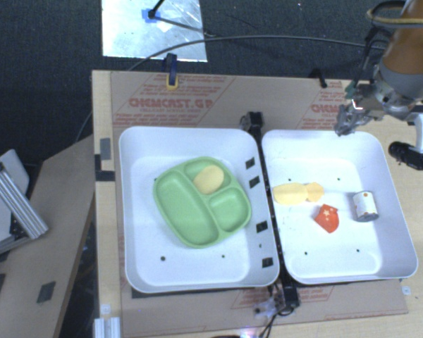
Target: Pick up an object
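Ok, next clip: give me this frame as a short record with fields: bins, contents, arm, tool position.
left bin: green tray with three compartments; yellow lump in its upper small compartment
right bin: yellow piece, red piece, small can lying on its side
arm: enters from the right, above the right bin's far corner
tool: over the right bin's far rim, apart from all three items
grasp: nothing seen in the tool
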Controlling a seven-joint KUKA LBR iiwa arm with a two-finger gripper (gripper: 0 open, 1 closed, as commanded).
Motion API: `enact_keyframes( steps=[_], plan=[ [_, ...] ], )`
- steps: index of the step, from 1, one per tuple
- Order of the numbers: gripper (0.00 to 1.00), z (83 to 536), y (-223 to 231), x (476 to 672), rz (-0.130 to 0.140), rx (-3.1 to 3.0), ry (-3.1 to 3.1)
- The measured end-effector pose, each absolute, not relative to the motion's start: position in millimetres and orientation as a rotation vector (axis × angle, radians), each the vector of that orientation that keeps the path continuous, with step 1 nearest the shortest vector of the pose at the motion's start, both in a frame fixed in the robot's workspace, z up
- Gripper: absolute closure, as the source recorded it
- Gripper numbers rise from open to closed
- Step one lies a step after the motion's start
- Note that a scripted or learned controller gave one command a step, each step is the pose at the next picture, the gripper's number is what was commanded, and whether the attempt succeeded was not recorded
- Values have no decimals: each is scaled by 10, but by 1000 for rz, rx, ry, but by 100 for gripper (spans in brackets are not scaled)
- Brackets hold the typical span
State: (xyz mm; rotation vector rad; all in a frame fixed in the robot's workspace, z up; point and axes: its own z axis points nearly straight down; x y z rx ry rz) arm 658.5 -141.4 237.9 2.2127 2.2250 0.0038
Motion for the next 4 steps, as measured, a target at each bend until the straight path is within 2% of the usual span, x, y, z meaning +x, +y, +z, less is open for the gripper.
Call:
enact_keyframes(
  steps=[2, 4],
  plan=[
    [100, 2289, -517, 6131, 1, 2213, 2233],
    [100, 2395, 569, 5577, 1, 2212, 2235]
  ],
)
